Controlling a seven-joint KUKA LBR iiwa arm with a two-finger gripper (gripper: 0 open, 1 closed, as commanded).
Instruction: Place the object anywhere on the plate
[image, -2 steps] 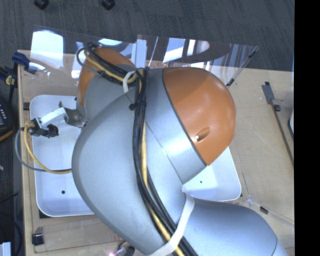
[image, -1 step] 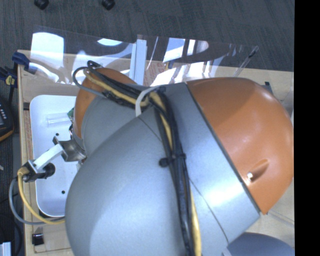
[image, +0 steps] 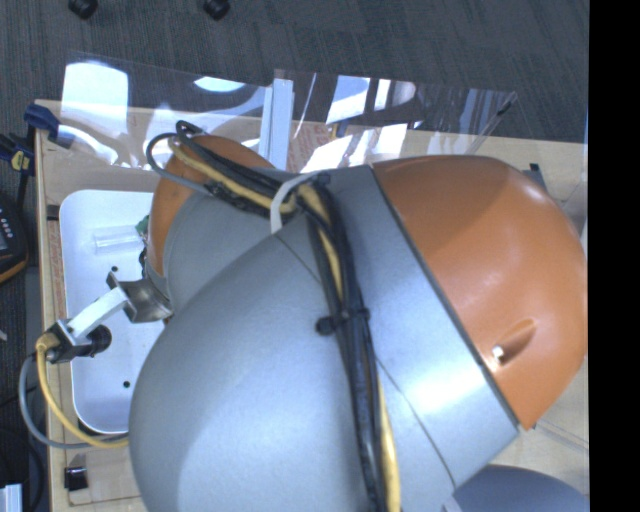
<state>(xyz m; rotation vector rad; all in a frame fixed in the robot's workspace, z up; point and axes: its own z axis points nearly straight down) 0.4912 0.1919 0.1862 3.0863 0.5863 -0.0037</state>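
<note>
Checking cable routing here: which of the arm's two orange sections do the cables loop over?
The smaller orange section at upper left, beside the white bin: the black and yellow cables cross it. The large orange dome carries none.

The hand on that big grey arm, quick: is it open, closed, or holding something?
Hand: cannot be told; the arm itself covers it, reaching over the left white bin.
</note>
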